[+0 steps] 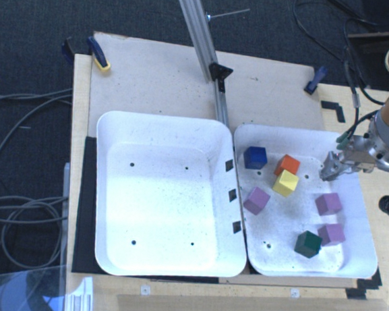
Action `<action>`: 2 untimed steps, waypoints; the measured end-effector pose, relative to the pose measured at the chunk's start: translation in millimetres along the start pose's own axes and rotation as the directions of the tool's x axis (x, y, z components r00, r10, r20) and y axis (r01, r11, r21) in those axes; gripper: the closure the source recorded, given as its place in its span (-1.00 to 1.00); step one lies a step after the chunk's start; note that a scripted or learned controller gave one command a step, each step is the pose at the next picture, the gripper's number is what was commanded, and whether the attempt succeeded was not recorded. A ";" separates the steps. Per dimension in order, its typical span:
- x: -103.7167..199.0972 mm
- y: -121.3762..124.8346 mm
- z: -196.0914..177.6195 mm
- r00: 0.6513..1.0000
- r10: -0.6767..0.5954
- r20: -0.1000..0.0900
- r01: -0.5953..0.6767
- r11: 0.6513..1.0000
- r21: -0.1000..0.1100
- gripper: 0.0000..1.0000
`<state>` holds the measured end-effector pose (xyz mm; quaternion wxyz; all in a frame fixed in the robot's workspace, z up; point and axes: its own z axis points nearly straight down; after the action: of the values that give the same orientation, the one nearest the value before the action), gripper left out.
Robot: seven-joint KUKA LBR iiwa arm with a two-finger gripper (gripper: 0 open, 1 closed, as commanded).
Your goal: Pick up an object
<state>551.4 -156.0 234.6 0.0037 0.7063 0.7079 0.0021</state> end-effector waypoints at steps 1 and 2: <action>0.0 1.0 -9.7 1.000 0.001 -0.001 -0.001 1.000 0.004 1.00; 58.2 7.8 -4.6 1.000 -0.005 -0.005 0.005 1.000 0.008 1.00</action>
<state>559.0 -97.8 239.2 -0.0012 0.7045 0.7097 0.0010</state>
